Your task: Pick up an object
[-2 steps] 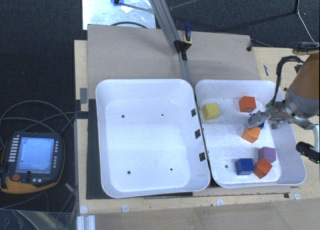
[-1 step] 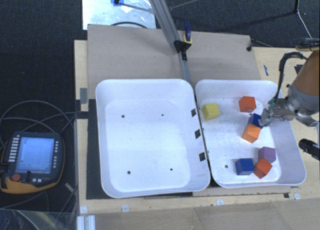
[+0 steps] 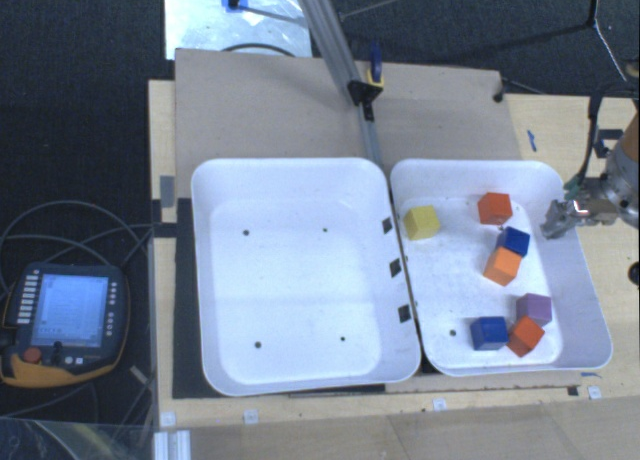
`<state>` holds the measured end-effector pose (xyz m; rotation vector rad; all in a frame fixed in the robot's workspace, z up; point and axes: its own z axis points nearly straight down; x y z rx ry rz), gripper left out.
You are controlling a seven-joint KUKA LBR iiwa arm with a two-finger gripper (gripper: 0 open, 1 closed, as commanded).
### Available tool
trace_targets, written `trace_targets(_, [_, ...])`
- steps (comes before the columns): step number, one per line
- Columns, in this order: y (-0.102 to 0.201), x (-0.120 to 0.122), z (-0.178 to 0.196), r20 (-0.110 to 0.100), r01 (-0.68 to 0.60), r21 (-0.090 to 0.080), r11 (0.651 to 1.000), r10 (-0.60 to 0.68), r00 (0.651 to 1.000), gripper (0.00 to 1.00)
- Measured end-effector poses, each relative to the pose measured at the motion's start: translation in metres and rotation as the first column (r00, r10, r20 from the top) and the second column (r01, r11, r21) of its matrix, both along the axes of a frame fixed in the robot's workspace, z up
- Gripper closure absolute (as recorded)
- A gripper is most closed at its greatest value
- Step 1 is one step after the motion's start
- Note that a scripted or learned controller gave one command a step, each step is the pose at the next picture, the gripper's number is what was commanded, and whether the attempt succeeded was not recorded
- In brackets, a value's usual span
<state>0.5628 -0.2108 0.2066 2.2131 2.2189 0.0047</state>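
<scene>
So the gripper (image 3: 560, 220) is sitting right at the right-hand rim of the right bin (image 3: 575, 283), up near its top corner, with the arm coming in from the right edge. Honestly can't tell from this angle what state the gripper is in, it's just too small and blurry there, and I don't see any block in it.

All the blocks are in the right bin. There's a yellow block (image 3: 421, 222) over by the left wall, on its own. An orange-red block (image 3: 494, 208) is near the top, closest to the gripper. Just below that a small blue block (image 3: 515, 241) is touching an orange block (image 3: 503, 265). Down near the bottom there's a cluster: a purple block (image 3: 534, 308), a blue block (image 3: 489, 333) and another orange-red one (image 3: 525, 336) pressed up together.

The left bin (image 3: 215, 248) sits beside it, and a teach pendant (image 3: 65, 323) lies off on the floor to the left
</scene>
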Motion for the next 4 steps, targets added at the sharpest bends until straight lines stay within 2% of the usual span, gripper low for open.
trace_targets(1, [0.000, 0.001, 0.018, -0.003, -0.001, 0.001, 1.000, 0.001, 1.000, 1.00])
trace_targets(4, [0.159, -0.027, 0.002, -0.008, -0.007, 0.006, 1.000, 0.007, 1.000, 1.00])
